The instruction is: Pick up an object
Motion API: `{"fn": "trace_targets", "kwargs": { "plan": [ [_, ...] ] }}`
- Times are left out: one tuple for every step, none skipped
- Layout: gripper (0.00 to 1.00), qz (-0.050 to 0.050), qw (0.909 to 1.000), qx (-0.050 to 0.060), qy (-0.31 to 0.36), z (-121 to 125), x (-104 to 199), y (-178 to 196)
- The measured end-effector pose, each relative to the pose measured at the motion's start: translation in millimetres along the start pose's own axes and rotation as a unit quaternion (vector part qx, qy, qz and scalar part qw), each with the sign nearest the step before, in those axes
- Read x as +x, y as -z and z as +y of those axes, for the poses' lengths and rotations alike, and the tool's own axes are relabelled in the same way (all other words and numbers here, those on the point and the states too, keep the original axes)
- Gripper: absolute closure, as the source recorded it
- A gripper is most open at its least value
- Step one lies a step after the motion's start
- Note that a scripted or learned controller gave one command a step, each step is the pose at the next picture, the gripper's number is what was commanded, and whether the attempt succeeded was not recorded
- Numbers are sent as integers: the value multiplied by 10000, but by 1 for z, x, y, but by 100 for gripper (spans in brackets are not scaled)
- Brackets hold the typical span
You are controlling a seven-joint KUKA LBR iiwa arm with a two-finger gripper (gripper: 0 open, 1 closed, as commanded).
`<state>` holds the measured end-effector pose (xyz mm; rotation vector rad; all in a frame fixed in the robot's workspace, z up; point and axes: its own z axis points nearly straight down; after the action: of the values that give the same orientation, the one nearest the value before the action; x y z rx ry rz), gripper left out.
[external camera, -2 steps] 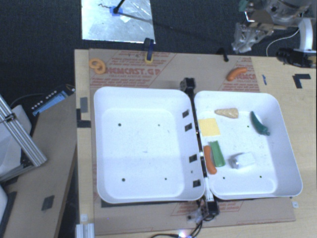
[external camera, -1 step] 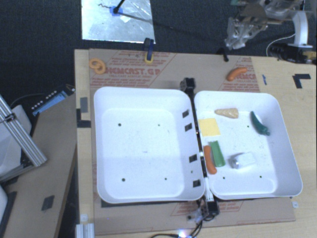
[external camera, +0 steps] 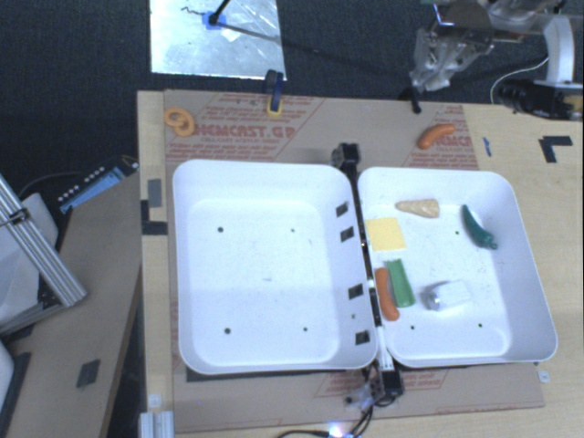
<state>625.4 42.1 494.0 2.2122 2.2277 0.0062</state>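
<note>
Two shallow white bins sit side by side on a brown cardboard sheet (external camera: pixel 383 121) that covers the tabletop (external camera: pixel 109 272). The left bin (external camera: pixel 187 272) fills the middle of the frame, and the right bin (external camera: pixel 525 272) lies against it toward the right edge, the two joined along a dark seam with small black clips. In the right bin, a tan wedge (external camera: pixel 418 208) lies near the top, a yellow square (external camera: pixel 384 234) sits just below and left of it, and a dark green curved piece (external camera: pixel 477 226) rests toward the bin's right side. Lower down, a green block (external camera: pixel 400 282) lies just beside an orange carrot (external camera: pixel 387 297) close to the seam, and a small grey-white lump (external camera: pixel 445 294) sits near them to the right. Outside the bins, an orange sausage (external camera: pixel 436 136) lies on the cardboard above the right bin, and an orange ring (external camera: pixel 179 120) rests near the cardboard's upper left corner. A yellow and blue clamp (external camera: pixel 273 94) stands at the cardboard's top edge, below a shiny silver sheet (external camera: pixel 214 26) on the dark floor. The hand (external camera: pixel 431 73) hangs in the upper right of the frame, above the sausage and well apart from the bins; whether it is spread or pressed together cannot be told here.
</note>
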Motion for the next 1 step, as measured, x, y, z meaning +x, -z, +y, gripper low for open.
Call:
{"fn": "trace_targets", "kwargs": {
  "plan": [
    [100,9,10000,-3,9,-69,33,45]
  ]
}}
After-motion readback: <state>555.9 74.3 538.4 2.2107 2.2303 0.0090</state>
